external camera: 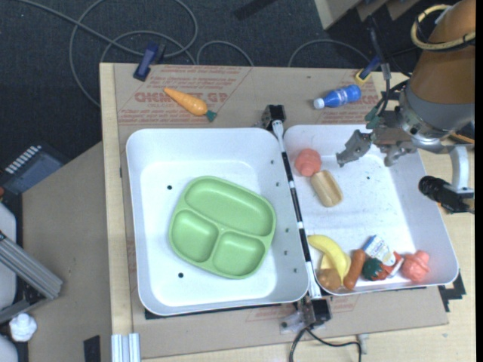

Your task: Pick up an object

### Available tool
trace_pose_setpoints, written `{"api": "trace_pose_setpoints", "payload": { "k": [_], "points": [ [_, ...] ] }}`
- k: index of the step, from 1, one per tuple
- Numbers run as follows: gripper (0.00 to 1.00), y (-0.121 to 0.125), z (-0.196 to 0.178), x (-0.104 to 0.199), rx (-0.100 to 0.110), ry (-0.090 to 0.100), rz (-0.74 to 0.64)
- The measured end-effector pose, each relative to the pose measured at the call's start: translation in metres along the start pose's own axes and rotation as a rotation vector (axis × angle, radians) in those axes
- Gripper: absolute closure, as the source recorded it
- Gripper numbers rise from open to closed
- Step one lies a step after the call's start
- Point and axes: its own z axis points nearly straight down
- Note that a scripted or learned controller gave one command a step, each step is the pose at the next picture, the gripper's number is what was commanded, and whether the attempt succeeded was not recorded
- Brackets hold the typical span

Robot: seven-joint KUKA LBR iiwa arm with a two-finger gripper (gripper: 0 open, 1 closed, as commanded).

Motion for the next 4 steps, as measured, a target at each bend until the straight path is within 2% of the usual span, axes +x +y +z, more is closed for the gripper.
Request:
{"api": "trace_pose_setpoints", "payload": {
  "k": [1, 2, 3, 4],
  "points": [
    [0.00, 0.027, 0.069, -0.001, 0.002, 0.000, 0.000],
    [0.00, 0.024, 0.158, -0.011, 0.000, -0.001, 0.001],
    [0.00, 0.059, 0.157, 0.002, -0.003, -0.001, -0.001],
    [0.00, 0.089, 0.157, 0.000, -0.004, -0.002, -0.001]
  ]
}}
